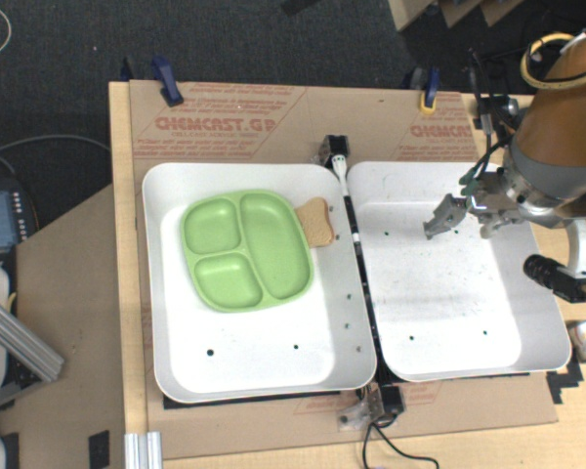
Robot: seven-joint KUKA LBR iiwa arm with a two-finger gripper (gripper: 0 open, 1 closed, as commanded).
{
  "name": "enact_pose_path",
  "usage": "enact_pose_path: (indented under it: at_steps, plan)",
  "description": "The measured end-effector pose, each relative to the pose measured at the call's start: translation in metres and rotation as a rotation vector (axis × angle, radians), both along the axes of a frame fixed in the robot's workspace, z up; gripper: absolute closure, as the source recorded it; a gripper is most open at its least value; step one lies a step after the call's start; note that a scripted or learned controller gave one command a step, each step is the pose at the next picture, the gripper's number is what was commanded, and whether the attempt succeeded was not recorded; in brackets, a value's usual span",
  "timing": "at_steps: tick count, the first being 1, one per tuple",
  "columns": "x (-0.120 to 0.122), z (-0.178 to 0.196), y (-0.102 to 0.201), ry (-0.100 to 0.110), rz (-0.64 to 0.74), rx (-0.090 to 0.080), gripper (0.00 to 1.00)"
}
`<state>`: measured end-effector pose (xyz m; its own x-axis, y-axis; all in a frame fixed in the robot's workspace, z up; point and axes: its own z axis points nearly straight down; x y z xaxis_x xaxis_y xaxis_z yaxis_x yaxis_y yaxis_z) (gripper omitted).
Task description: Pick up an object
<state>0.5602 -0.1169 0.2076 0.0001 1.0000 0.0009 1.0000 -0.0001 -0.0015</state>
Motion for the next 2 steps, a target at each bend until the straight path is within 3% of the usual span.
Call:
enact_pose_path:
  at_steps: [1,2]
  plan:
    - [0.001,0.011,0.0,-0.003,0.001,-0.001,1.0]
    - [0.012,0.096,0.086,-0.012,0.01,0.0,1.0]
